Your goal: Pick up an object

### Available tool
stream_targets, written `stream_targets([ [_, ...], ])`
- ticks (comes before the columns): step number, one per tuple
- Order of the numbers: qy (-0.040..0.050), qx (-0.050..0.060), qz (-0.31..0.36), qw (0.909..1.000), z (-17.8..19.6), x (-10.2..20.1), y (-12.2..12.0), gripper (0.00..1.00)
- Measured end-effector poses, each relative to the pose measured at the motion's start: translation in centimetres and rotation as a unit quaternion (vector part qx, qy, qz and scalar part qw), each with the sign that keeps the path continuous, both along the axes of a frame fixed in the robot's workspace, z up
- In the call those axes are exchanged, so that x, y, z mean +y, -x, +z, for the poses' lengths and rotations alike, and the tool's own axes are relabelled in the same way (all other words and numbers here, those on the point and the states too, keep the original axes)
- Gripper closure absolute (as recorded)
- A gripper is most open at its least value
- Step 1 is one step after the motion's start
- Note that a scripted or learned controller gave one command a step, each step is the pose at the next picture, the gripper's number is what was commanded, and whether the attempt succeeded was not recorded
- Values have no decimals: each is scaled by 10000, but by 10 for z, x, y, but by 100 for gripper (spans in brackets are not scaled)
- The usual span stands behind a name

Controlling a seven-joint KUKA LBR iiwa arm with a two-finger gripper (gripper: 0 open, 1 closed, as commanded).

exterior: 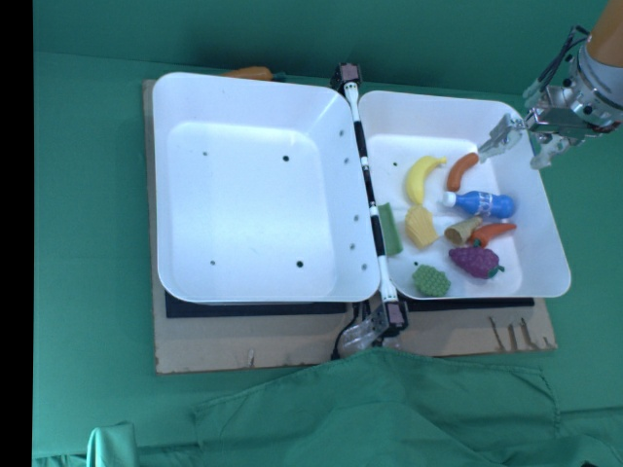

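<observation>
**Inventory: two bins, end effector over the right one**

1. End effector (519, 143): we see it at the upper right corner of the right bin (545, 261), its two fingers spread apart with nothing between them. One finger (501, 136) reaches toward the bin's inside; the other hangs near the rim.

2. Sausage (462, 170): orange-red, lying just left of and below the end effector, the nearest item to it.

3. Banana (422, 177): yellow, further left of the end effector, beyond the sausage.

4. Blue bottle (483, 203): on its side, below the end effector.

5. Cheese wedge (421, 228): yellow, below and to the left.

6. Cone (463, 229) and carrot (494, 231): side by side under the bottle, touching or nearly so.

7. Grapes (474, 261): purple, well below the end effector.

8. Green lumpy item (430, 280): lowest in the bin, below and left.

9. Green strip (389, 229): against the bin's left wall, well apart from the end effector.

10. Left bin (195, 261): far left of the end effector, both bins resting on the desk (88, 212) with its green cloth.
</observation>
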State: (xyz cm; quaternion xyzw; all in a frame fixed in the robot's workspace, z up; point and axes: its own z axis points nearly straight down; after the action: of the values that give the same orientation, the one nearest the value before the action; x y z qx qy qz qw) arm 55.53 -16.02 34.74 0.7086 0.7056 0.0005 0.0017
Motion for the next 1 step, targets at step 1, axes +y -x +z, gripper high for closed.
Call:
stream_targets([
  [1,-13,40,19,10000,-95,33,-27,0],
])
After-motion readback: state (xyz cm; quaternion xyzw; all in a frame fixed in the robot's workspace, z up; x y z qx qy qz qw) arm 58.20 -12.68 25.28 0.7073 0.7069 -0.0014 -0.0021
